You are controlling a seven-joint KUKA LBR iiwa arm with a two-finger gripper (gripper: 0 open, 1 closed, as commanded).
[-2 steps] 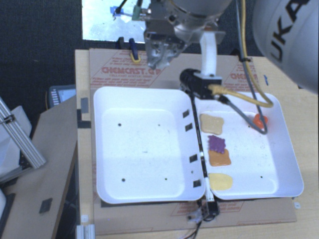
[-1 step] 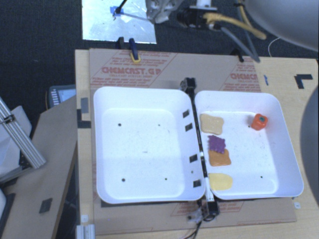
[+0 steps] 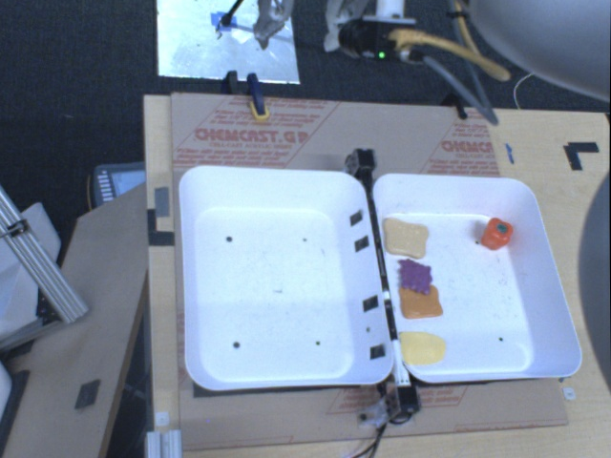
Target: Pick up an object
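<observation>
While your claw [image 3: 272, 12] hangs high at the far edge, its opening unreadable, the orange block [image 3: 495, 233] sits well below and right of it in the right-hand bin [image 3: 549, 284]. Looks light, rigid; pinch its flat sides.

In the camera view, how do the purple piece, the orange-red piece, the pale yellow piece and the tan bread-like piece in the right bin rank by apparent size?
Largest to smallest:
1. Tan bread-like piece and pale yellow piece: too alike to separate.
2. Purple piece.
3. Orange-red piece.
The last two are close.
</observation>
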